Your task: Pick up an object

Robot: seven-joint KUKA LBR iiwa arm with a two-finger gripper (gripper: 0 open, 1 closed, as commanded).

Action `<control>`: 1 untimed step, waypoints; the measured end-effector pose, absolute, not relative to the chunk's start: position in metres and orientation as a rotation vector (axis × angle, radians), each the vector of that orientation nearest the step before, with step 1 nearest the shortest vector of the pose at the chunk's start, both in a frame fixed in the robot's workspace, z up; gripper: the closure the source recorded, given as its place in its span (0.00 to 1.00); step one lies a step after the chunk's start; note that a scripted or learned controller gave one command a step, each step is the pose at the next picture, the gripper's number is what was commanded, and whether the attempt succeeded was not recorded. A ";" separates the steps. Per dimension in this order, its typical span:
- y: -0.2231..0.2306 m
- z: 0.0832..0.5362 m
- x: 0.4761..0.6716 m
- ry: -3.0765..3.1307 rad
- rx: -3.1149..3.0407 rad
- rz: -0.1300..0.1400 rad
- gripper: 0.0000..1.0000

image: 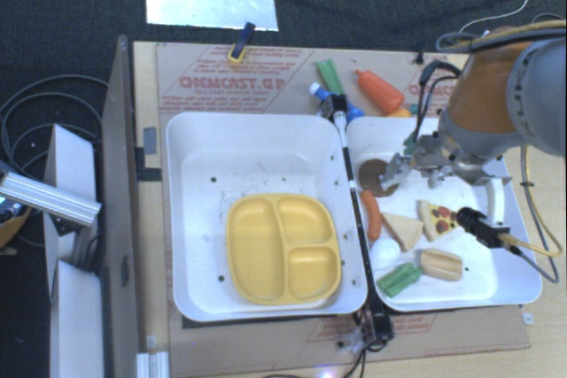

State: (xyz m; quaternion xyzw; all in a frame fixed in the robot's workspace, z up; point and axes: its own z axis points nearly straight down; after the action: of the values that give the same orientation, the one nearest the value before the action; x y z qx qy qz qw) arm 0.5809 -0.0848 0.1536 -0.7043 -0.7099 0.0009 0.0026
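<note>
1. The surface (pixel 221 80) carries two white bins, set side by side.
2. One left bin (pixel 204 155) lies to the left of the tool (pixel 394 169) as the view shows it. One right bin (pixel 516 275) lies directly beneath the tool.
3. One grey arm (pixel 514 93) with an orange band enters from the right and ends at the tool. Whether the tool is open or closed cannot be determined from this view. No object is seen gripped in it.
4. One yellow plate (pixel 283 243) with three compartments lies in the left bin, well to the left of the tool and nearer the lower edge of the view.
5. The right bin holds six objects:
   - One tan loaf (pixel 440 264), below the tool, near the bin's lower wall.
   - One pale wedge (pixel 403 232), below the tool.
   - One pizza slice (pixel 436 219), below and right of the tool, just beside the wedge.
   - One brown disc (pixel 376 179), just beside the tool at its lower left. Contact cannot be confirmed.
   - One red-orange stick (pixel 370 215), below and left of the tool, along the bin wall.
   - One green piece (pixel 400 280), below the tool, just left of the loaf.
6. Above the tool, outside the bins, the surface bears one orange carrot (pixel 379 91) and one green stick (pixel 329 73).
</note>
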 end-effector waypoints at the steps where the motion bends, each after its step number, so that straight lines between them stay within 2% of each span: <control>1: -0.085 0.085 0.603 -2.228 -2.219 -0.007 0.00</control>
State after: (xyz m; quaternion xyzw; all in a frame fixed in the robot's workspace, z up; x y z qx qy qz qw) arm 0.6027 -0.0851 0.0847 -0.7055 -0.7087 -0.0021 -0.0014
